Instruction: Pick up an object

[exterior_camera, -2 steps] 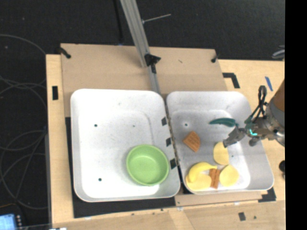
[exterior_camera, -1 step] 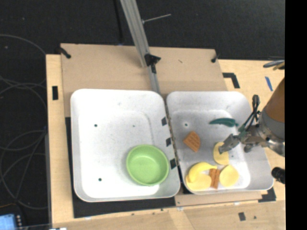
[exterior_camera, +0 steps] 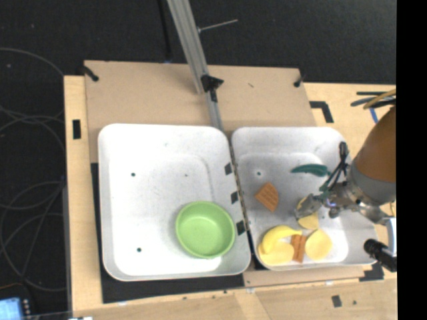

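The right bin (exterior_camera: 287, 145) holds an orange waffle-patterned piece (exterior_camera: 267, 196) near its middle and a teal leaf-shaped item (exterior_camera: 309, 170) farther back. Along its front wall lie two yellow rounded objects (exterior_camera: 277, 241) (exterior_camera: 320, 245) with a brown-orange stick (exterior_camera: 297, 248) between them. A small pale yellow piece (exterior_camera: 308, 221) lies just behind them. My gripper (exterior_camera: 307, 207) is low in the right bin, right above that pale yellow piece and to the right of the waffle piece. Nothing can be made out in its grasp. A green bowl (exterior_camera: 205, 229) sits in the left bin (exterior_camera: 140, 159).
The grey arm with its orange band (exterior_camera: 380, 149) comes in over the right bin's right wall. A slanted metal pole (exterior_camera: 190, 39) runs from the top of the view down to the gap between the bins. Brown board (exterior_camera: 160, 92) lies behind both bins.
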